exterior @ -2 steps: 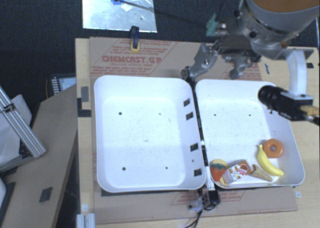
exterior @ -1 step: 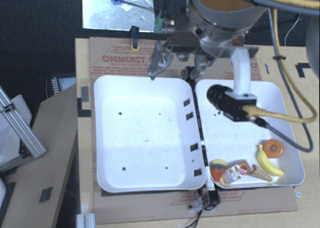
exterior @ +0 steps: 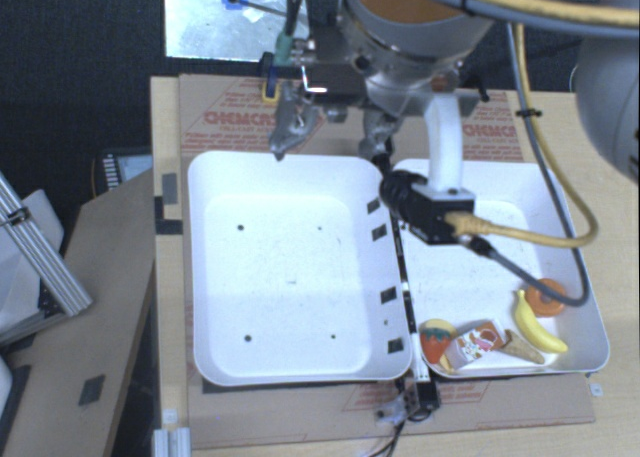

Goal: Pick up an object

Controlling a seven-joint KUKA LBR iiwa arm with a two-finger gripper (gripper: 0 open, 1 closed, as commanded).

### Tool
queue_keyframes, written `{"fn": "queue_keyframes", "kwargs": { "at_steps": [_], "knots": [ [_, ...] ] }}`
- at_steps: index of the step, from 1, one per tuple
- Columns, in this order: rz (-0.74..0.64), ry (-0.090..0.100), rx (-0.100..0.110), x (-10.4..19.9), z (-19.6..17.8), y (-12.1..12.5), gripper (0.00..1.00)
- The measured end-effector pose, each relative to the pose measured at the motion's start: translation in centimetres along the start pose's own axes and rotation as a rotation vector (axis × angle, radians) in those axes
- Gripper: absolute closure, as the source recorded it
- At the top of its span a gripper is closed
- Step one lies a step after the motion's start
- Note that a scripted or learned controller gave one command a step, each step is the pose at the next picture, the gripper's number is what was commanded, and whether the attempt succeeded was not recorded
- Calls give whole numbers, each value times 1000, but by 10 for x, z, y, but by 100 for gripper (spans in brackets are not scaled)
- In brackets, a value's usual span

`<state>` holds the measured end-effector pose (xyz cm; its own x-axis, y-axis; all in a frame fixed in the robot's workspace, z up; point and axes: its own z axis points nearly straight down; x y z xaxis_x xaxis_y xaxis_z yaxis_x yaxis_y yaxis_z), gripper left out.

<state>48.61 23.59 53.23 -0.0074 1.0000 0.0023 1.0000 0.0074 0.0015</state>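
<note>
1. I see the gripper (exterior: 330,140) hanging over the far rim of the left bin (exterior: 215,245), with one finger tip at the left and another near the wall between the two bins. The fingers (exterior: 290,133) stand apart, with nothing between them.
2. Everything worth grabbing sits in the right bin (exterior: 575,255), bunched in its near corner: a banana (exterior: 538,325), an orange piece (exterior: 546,296) just behind it, a tomato-like red thing (exterior: 436,340), and a small packet (exterior: 473,342) beside that. The last two are too small for me to name with confidence.
3. From the fingers, the pile lies toward the near-right, across the dividing wall and well apart from them.
4. The banana's long axis runs diagonally, far-left to near-right, so I'd judge the fingers should close across that line.
</note>
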Motion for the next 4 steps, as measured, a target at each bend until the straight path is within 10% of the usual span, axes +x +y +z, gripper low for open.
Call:
{"fn": "queue_keyframes", "kwargs": {
  "at_steps": [1, 2, 3, 4],
  "knots": [
    [15, -3, -1, -85, -3, 0, 0],
    [-5, 1, 0, 3, -2, -1, 0],
    [13, -3, -1, -66, -3, 23, 0],
    [-2, 0, 1, -8, -3, -1, 0]
  ]
}}
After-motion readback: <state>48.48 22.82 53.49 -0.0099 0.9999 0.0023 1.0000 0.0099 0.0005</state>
